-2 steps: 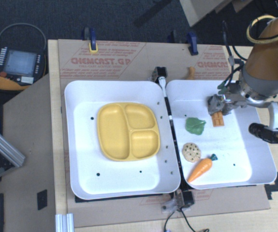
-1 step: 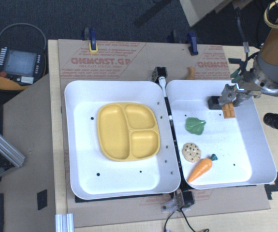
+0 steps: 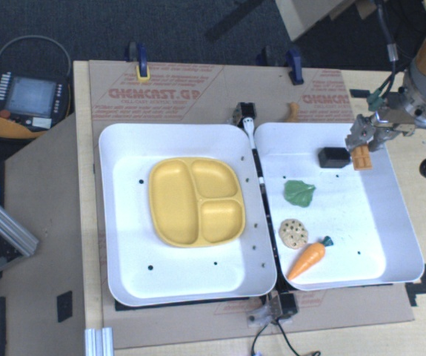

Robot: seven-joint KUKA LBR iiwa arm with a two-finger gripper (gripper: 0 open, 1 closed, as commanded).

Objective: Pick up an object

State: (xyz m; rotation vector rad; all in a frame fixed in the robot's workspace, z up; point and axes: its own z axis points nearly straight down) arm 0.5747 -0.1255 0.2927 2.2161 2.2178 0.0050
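Over the right bin's (image 3: 398, 199) far edge hung the claw (image 3: 362, 143), an orange block (image 3: 361, 158) seemingly pinched at its tip, though its grip was hard to make out. Just beside lay a black block (image 3: 333, 157); nearer sat a green leaf (image 3: 299, 193), cookie (image 3: 293, 233) and carrot (image 3: 307, 258). A yellow divided plate (image 3: 196, 200) filled the left bin (image 3: 116, 221).

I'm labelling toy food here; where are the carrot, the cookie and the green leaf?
carrot (image 3: 306, 259), camera view, orange body.
cookie (image 3: 293, 233), camera view, its centre.
green leaf (image 3: 299, 193), camera view, its middle.
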